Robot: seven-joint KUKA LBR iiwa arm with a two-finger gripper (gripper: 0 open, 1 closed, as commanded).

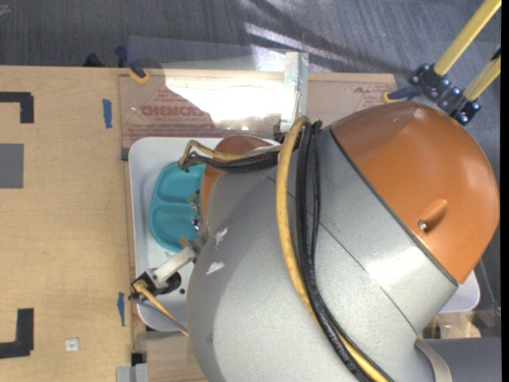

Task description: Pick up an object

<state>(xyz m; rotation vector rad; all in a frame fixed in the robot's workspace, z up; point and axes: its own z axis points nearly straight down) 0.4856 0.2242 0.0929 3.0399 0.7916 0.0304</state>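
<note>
Starting at the far left, a pale plywood bench top carries two angular black marks, one toward the back and one toward the front, with one grey rectangle between them at the edge of the view. Two short strips of blue tape sit near the border between the wood and the bin, one at the back and one at the front.

Next comes a shallow white plastic bin, of which the left part shows. In it lies one teal plastic object with two rounded lobes, the lobes set one behind the other. It rests near the bin's left wall, and its right edge is covered by the robot.

Just right of the teal object, touching it or just above it, is the gripper, mostly hidden under the wrist. I cannot tell whether it is spread or closed, nor whether it grips anything.

The large grey robot arm covers the middle and right of the view. One yellow cable runs along it beside black cabling. On its right sits one broad orange dome-shaped cover. Below that dome a white bin corner shows.

At the upper right, two yellow rods slant upward from one black clamp.
</note>
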